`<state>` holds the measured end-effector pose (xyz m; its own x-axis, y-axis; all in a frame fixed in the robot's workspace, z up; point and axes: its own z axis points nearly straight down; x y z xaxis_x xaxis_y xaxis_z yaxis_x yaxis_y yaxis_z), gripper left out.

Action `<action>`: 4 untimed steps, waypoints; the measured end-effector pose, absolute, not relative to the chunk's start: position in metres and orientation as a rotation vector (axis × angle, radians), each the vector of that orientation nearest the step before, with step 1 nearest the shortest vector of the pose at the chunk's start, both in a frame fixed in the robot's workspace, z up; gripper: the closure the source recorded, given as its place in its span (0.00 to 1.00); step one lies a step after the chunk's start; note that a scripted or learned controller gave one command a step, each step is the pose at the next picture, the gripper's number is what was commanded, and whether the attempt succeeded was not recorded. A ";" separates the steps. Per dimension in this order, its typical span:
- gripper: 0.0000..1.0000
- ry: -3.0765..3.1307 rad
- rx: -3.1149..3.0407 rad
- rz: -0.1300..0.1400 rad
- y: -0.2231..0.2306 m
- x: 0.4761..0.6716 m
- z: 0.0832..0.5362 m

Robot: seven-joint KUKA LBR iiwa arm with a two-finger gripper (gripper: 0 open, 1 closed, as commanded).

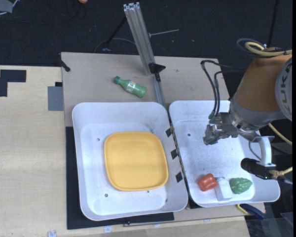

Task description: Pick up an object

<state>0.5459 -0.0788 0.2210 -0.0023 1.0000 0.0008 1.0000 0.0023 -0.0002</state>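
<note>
In the right bin my gripper hangs over the bare middle of the floor, with nothing visible between its fingers. A red-orange object lies near the bin's front edge. Beside it sit a white block and a green leafy object. These three lie below and to the right of the gripper, apart from it. A yellow square plate lies flat in the left bin.
A green bottle lies on its side on the bench behind the left bin. A metal rail slants up from between the bins. Black clips sit along the divide between bins. Cables loop behind the arm.
</note>
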 end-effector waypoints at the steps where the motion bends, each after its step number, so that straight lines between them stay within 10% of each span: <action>1: 1.00 -2.225 -2.217 -0.001 -0.022 0.536 0.229; 3: 1.00 -2.225 -2.216 0.001 0.085 0.503 0.231; 4: 0.00 -2.221 -2.221 0.001 0.082 0.504 0.231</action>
